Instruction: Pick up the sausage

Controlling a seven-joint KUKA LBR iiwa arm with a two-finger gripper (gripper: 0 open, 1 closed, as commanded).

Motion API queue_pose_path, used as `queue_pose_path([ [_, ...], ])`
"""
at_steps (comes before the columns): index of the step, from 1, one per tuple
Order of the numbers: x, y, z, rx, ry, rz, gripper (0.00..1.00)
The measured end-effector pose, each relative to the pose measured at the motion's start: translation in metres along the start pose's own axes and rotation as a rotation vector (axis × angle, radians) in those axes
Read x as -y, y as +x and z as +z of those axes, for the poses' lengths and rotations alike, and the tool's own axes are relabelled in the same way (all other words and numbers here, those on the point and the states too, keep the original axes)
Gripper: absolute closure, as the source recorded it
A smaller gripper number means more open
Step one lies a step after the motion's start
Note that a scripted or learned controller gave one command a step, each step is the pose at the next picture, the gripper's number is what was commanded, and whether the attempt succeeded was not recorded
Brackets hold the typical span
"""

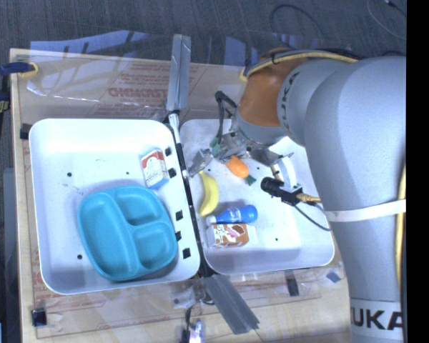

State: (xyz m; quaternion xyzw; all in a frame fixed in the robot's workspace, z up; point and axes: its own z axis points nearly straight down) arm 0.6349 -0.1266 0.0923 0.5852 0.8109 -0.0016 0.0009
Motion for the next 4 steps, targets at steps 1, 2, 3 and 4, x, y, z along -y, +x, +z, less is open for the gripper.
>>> queue_pose_path([
  [1,-0.024,0.002,-0.001,-0.004,-0.001,0.475,0.00],
  [2,-0.025,0.003,-0.011,-0.004,0.003,0.466,1.00],
  [3,-0.019,0.038,-0.101,-0.003,-0.001,0.267,1.00],
  [4,-0.019,0.038,-0.110,-0.003,0.000,0.263,1.00],
])
